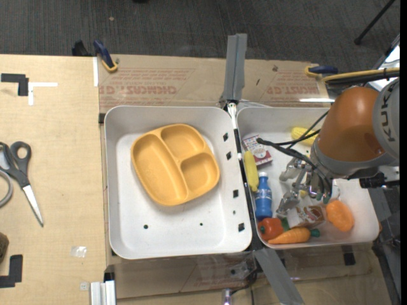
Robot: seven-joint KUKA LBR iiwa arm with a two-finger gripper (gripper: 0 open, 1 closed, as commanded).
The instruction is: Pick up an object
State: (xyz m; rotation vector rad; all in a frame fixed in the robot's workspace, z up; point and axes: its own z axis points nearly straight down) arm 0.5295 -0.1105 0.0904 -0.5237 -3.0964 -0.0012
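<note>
My gripper [297,192] hangs low in the right bin [280,127], its metal fingers pointing down over the clutter near the bin's front. Just left of it stands a blue bottle [263,196] with a white cap. In front of it lie a red pepper [269,226], a carrot [292,236] and an orange fruit [340,215]. A yellow corn cob [251,171] and a small printed packet [257,150] lie toward the bin's left side. Nothing shows clearly between the fingers, and the wrist hides things underneath.
The left bin [121,189] holds a yellow divided plate [175,163]. A yellow object [301,133] peeks out at the right bin's back. Scissors [22,176] lie on the bench at far left. A metal divider [236,151] separates the bins.
</note>
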